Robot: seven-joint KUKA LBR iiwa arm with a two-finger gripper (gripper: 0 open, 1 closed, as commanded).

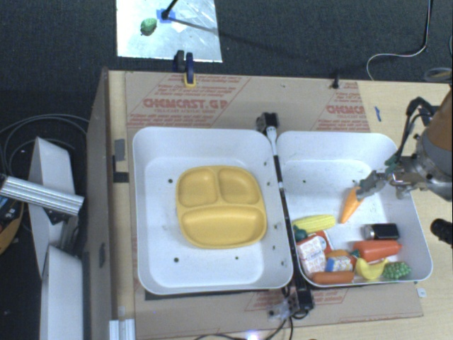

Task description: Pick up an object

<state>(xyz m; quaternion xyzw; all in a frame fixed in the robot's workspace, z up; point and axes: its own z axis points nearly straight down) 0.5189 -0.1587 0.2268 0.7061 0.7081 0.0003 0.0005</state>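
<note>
White plastic makes up two shallow bins set side by side on a bench covered in brown printed cardboard. The left bin holds a yellow divided plate lying flat near its middle, with three compartments.

The right bin has toy food gathered along its near side. A yellow corn cob lies near the divider between the bins. Beside it toward the front sits a small red and white packet, with a small blue-labelled item next to it. A red-orange piece lies to the right of these, a black block just behind it, a yellow piece in front of it, and a green bunch of grapes at the front right corner.

The grey arm reaches in from the right. Its gripper hangs over the right bin with its fingers closed on the top of an orange carrot, which points down and to the left, behind the corn cob. Whether the carrot's tip touches the bin floor cannot be told.
</note>
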